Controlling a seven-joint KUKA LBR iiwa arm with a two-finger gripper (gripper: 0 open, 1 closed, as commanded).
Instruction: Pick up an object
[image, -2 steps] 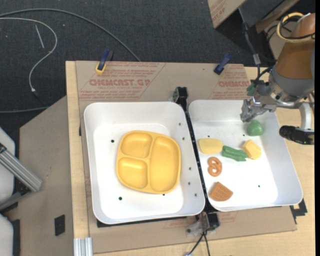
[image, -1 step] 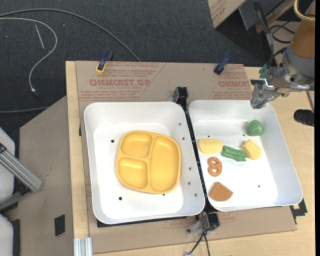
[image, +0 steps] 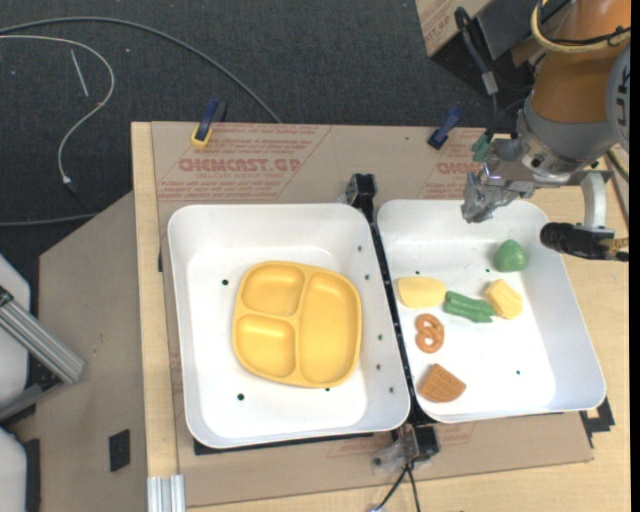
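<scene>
The right bin (image: 560, 385) holds several small toy foods: a pale yellow piece (image: 420, 292), a green pod (image: 468, 307), a yellow chunk (image: 505, 299), a round green piece (image: 510, 256), an orange pretzel (image: 429, 333) and a tan wedge (image: 441, 384). My gripper (image: 480, 206) hangs over the back left part of that bin, above and behind the foods, with nothing seen between its fingers. It is apart from every piece.
The left bin (image: 200, 330) carries a yellow divided plate (image: 297, 323). A black clamp (image: 361, 190) sits between the bins at the back. Blue clips (image: 208, 122) hold the cardboard base. Cables lie on the dark floor at the back left.
</scene>
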